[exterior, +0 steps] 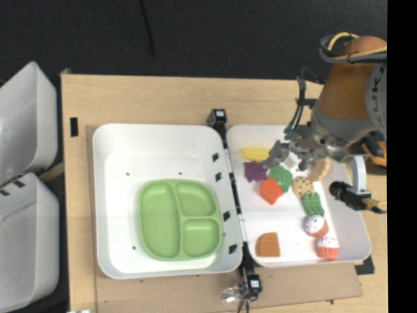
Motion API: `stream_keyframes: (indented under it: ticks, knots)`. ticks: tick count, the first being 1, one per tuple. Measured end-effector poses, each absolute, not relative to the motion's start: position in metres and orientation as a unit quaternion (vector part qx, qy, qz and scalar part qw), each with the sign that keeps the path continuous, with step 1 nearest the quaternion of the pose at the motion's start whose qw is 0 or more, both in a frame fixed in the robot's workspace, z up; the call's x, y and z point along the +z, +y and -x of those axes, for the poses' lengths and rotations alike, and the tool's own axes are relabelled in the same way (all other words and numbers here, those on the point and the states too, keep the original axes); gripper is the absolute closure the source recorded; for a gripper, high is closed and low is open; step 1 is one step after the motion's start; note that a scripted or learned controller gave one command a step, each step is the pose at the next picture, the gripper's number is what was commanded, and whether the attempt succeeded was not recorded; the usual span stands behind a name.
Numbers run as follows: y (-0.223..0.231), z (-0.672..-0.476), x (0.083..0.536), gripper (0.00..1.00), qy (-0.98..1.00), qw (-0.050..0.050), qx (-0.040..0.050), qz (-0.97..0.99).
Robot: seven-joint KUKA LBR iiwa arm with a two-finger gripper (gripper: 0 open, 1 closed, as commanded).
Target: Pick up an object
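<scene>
Two shallow white bins are sitting side by side on the wooden bench (163, 100), the left bin (107, 194) carrying a green divided plate (179, 219) and the right bin (355, 230) carrying a scatter of small toy foods. Over the upper part of the right bin the arm (348, 93) is reaching in from the right, its orange band showing above the wrist, and the pincer (293, 154) is hanging low among the toys; from this angle I cannot tell how it is set, nor whether anything is being gripped. Just beside and below the pincer a green leafy piece (281, 175) is lying, with an orange-red block (272, 191) touching its lower left. A purple piece (255, 171) is sitting just left of the green one, and a yellow corn-like piece (256, 153) is lying above the purple one, near the pincer's left side. Right of the green piece a tan round cookie (302, 186) is resting, with a pale beige piece (319, 169) above it, close under the wrist. Farther down, a green ridged block (313, 204) is lying under the cookie, then a white speckled ball (314, 225), then a red and white cupcake (328, 247) near the bin's lower edge. A brown waffle square (268, 244) is sitting apart at the lower left of that bin.
</scene>
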State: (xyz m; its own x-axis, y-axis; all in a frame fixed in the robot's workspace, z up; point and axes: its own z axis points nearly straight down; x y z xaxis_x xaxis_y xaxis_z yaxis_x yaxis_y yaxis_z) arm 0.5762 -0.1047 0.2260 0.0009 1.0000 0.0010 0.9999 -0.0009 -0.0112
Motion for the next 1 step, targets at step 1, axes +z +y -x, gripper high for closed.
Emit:
stream_keyframes:
  ticks: [1]
  knots:
    - [-0.1047, -0.5786, 0.2321, 0.0, -0.708, 0.0, -0.0001, 0.706]
